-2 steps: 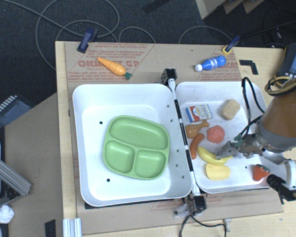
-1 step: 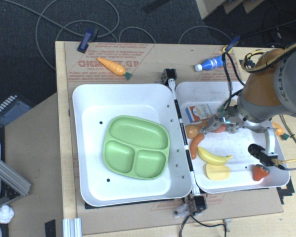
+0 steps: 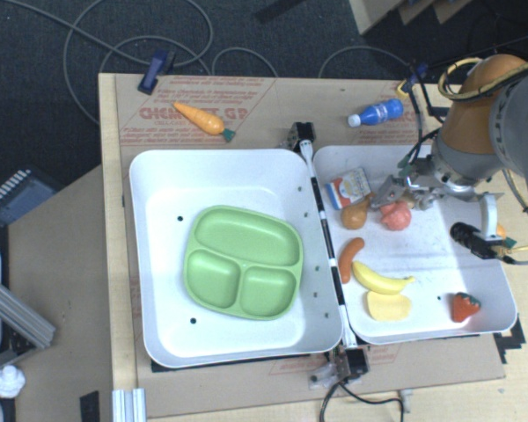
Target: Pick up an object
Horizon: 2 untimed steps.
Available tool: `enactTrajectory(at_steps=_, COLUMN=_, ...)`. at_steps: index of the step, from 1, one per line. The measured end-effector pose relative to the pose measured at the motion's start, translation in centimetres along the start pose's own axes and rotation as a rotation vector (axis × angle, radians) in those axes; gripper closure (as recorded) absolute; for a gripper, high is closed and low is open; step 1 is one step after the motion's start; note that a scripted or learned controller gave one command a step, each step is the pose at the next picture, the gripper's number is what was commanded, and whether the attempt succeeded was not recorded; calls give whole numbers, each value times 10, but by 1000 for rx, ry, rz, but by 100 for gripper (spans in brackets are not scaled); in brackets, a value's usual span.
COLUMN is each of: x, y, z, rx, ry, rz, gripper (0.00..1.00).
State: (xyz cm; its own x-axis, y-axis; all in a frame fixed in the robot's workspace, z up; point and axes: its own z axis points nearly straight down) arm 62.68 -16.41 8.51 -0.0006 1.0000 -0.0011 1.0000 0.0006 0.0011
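Pink ball point(image 3: 396, 216) in right bin point(image 3: 422, 328) sits just at 7 o'clock of gripper point(image 3: 411, 195), pear point(image 3: 355, 213) at its 9 o'clock; claw state cannot tell.

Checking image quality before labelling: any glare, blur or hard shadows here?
Camera view: even, soft lighting, no hard shadows; the white right bin looks bright and slightly washed out; the pincer area by the pink fruit is slightly soft; the green tray is sharp.
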Motion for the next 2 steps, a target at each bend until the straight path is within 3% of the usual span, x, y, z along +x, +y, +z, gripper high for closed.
enactTrajectory(at_steps=1, x=50, y=-25, z=0, rx=0, ry=0, rz=1, gripper=0)
enactTrajectory(at_steps=2, x=50, y=-24, z=-11, rx=-3, ry=-1, rz=1, gripper=100)
